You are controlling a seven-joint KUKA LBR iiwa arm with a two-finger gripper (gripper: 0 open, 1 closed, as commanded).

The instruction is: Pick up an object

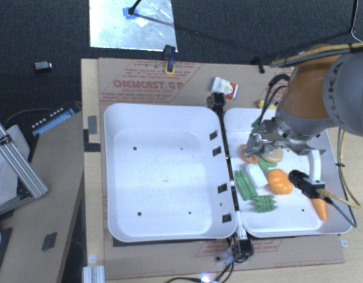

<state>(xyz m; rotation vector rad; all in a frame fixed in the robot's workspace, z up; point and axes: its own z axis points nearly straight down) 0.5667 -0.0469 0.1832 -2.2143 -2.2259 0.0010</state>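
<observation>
My gripper [259, 145] hangs low over the back left part of the right bin [287, 226], just above a small orange piece [248, 155] and beside a tan round piece [274, 155]. In front of it lie a white block [257, 176], a long green pod [245, 185], a knobbly green piece [264, 203], a round orange fruit [280, 181] and a carrot [320, 208]. Whether anything is gripped is hidden by the wrist.
The left bin [163, 170] stands beside the right one, parted by a black hinge strip [226, 158]. A small white and red packet [224, 87] lies on the cardboard behind the bins. The arm's grey and orange body [323, 93] covers the right bin's back right.
</observation>
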